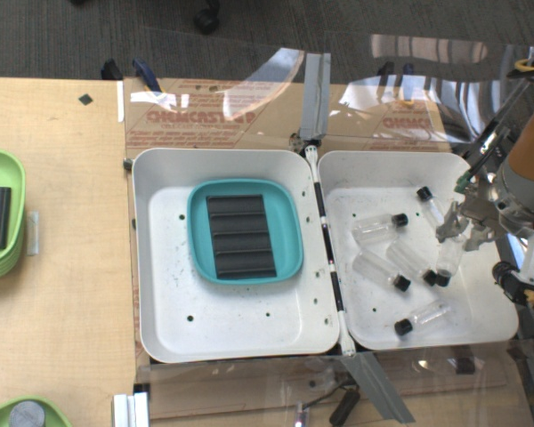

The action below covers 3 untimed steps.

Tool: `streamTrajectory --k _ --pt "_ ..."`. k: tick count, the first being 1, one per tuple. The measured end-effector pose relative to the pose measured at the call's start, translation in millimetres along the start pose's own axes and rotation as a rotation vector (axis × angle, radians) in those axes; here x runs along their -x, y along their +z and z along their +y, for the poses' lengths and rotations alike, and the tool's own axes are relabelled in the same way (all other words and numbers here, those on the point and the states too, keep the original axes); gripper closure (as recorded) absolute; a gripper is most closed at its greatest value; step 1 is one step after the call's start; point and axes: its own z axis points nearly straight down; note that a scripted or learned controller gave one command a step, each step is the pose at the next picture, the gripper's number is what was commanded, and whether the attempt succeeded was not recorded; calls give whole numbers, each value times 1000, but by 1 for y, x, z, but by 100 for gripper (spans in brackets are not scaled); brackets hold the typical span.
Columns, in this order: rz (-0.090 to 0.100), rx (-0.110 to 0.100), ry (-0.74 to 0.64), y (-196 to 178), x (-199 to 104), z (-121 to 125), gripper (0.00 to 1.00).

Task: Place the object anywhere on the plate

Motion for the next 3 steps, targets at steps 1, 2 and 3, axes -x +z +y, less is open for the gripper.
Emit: streamTrajectory --k 1,2,3 --pt "-2 -2 -2 -8 0 0 100" --pt "-2 -2 -2 -8 0 0 0" --pt "0 1 -14 -52 35 25 0"
